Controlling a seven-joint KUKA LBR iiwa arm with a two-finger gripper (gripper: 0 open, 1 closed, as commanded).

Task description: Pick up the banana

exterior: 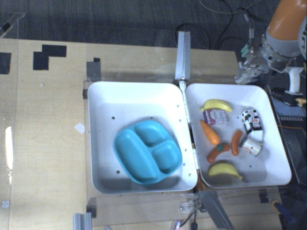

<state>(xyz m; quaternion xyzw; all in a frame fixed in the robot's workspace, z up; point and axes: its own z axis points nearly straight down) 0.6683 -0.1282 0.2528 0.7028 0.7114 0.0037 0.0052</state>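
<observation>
Camera view picks up the gripper (pixel 249 71) hovering just past the far rim of the right bin (pixel 276 128), and I cannot tell whether it is clenched or released. Two bananas lie in that bin: one banana (pixel 216 105) near the far wall, touching a small purple packet (pixel 215 117), and a second banana (pixel 225 170) by the near wall. They look like smooth, light, stiff plastic, likely slippery; gripping across the curved middle seems safest. Between them lie two carrots (pixel 209 133), a sausage (pixel 236 143) and a cup (pixel 252 146). Beside the right bin, a glossy blue divided plate (pixel 147 151).
</observation>
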